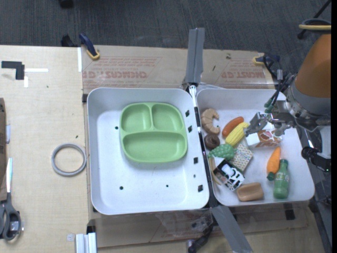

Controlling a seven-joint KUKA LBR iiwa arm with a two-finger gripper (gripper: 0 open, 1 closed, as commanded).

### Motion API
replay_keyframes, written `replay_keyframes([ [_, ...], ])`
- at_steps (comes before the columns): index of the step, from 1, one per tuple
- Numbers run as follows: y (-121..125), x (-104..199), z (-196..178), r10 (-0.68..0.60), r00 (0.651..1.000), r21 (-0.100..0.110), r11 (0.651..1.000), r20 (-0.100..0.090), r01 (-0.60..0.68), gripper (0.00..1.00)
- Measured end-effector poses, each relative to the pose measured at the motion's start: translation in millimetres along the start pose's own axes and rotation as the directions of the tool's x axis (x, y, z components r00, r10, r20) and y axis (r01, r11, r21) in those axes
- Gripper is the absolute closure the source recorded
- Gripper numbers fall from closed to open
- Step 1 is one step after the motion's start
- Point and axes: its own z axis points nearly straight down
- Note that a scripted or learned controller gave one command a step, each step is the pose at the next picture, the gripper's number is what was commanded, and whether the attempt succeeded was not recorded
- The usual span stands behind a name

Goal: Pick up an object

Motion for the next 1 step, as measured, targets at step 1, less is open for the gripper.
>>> replay_keyframes([
  [1, 14.8, 23.1, 118.3, -0.142, 0.99, -0.003, 0.99, 0.001, 0.142, 0.0],
])
